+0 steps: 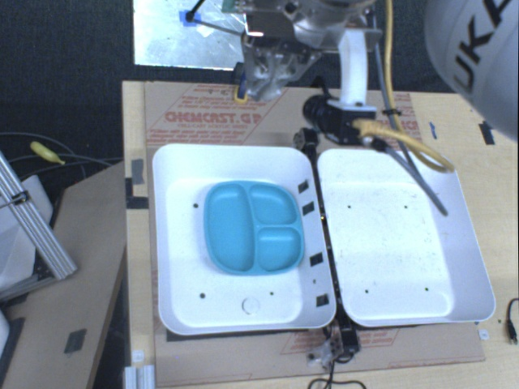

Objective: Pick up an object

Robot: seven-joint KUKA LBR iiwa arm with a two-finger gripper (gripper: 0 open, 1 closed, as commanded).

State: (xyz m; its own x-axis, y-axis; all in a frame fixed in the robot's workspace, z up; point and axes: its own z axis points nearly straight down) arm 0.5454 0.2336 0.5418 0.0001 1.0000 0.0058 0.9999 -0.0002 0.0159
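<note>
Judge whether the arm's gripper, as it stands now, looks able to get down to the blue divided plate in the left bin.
Probably yes. The blue divided plate lies alone and uncovered in the left bin, and the gripper hangs beyond the bin's far rim with nothing between them.

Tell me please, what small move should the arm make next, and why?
Probably move the tool toward the camera, over the blue plate. The plate lies flat in the left bin, while the tool hangs beyond that bin's far rim, above the cardboard, so no grasp is possible yet.
</note>
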